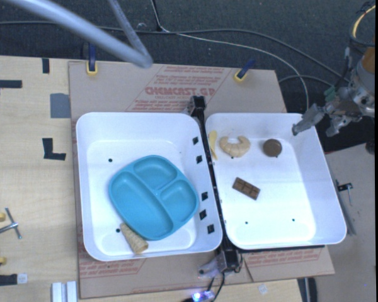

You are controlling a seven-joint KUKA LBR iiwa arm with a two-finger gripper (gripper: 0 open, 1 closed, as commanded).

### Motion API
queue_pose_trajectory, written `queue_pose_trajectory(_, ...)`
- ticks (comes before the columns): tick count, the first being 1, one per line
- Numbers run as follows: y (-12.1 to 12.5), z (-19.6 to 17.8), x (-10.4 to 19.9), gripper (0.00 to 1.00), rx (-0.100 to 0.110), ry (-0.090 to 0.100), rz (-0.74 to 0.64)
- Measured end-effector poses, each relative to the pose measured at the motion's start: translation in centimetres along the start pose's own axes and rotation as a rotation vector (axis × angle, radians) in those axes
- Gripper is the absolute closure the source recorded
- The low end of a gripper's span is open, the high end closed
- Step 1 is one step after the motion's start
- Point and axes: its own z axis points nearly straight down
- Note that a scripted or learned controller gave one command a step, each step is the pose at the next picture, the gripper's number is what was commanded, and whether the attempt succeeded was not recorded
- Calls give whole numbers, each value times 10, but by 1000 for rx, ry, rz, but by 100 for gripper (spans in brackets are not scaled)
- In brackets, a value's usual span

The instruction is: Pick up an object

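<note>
In the right bin [321, 187], 4 small things are lying on the white floor: a croissant-shaped pastry [235, 146] is sitting near the far-left corner, a thin yellow piece [212, 145] is lying just beside it against the dividing wall, a round brown piece [272, 147] is resting to the pastry's right, and a brown chocolate bar [246, 188] is lying tilted nearer the middle, apart from the rest. The end effector [320, 122] is hanging at the bin's far-right corner, over the rim and well apart from all 4 things; its 2 fingers are standing spread and nothing is sitting between them. The grey arm [359, 74] is reaching in from the right edge. In the left bin [88, 168], a blue divided plate [153, 195] is lying tilted, and a tan cone-like piece [133, 238] is touching its near edge. Both bins are sitting side by side on a cardboard sheet [176, 87] on the wooden counter [25, 168].
</note>
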Motion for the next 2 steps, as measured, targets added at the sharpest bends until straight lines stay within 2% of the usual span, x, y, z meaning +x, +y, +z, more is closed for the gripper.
queue_pose_trajectory(1,2,-8,1,0,-12,-3,-4)
queue_pose_trajectory(2,0,36,5,0,-9,-3,-5)
